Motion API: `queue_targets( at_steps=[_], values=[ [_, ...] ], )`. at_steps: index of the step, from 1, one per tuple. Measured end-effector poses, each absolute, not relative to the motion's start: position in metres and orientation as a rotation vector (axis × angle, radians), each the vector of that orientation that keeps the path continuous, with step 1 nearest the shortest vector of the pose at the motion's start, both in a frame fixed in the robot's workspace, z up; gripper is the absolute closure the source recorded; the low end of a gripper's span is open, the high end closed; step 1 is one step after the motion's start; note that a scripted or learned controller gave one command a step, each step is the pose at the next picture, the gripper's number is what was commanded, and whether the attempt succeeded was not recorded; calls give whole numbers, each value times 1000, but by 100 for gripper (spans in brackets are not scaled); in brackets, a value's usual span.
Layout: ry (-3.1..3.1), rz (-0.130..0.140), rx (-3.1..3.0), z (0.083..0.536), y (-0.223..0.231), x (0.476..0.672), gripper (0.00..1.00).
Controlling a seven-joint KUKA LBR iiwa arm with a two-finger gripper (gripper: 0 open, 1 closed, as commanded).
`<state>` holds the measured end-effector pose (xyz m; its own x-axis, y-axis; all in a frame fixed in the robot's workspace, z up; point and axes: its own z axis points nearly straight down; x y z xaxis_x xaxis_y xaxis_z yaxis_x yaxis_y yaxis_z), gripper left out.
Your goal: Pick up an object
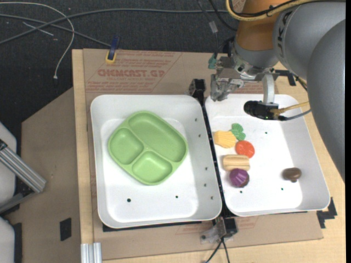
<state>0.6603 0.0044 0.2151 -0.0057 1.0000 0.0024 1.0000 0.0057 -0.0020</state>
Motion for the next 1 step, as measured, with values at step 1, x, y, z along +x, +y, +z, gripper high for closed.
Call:
queue_targets(
  at_steps=[1],
  values=[
    [-2228,-6,-2214,230,62,658,100]
  ],
)
